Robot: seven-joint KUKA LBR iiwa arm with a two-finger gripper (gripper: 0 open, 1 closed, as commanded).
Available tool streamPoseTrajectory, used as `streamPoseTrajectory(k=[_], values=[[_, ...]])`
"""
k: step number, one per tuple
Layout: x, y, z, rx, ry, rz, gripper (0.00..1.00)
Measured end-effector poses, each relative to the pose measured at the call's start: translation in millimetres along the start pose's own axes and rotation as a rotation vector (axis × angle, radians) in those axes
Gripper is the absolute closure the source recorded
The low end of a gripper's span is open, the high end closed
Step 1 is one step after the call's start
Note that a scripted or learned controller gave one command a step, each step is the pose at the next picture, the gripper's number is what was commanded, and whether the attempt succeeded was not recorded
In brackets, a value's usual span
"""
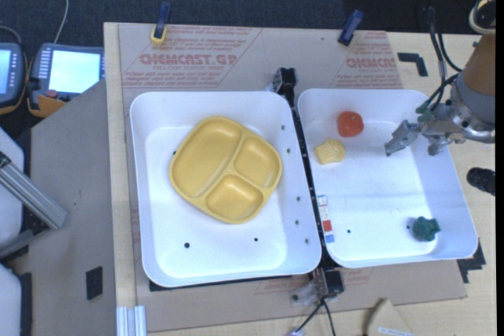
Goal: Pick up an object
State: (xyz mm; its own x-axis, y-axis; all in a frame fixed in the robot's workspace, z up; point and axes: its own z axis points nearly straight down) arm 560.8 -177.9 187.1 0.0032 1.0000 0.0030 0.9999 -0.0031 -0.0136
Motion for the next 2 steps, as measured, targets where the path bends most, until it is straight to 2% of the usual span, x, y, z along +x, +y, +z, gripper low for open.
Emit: streamPoseTrajectory(k=[1, 2], values=[[0, 3, -7, -0.013, -0.003, -0.003, 0.00], [-8, 4, 40, -0.008, -0.001, -0.002, 0.00]])
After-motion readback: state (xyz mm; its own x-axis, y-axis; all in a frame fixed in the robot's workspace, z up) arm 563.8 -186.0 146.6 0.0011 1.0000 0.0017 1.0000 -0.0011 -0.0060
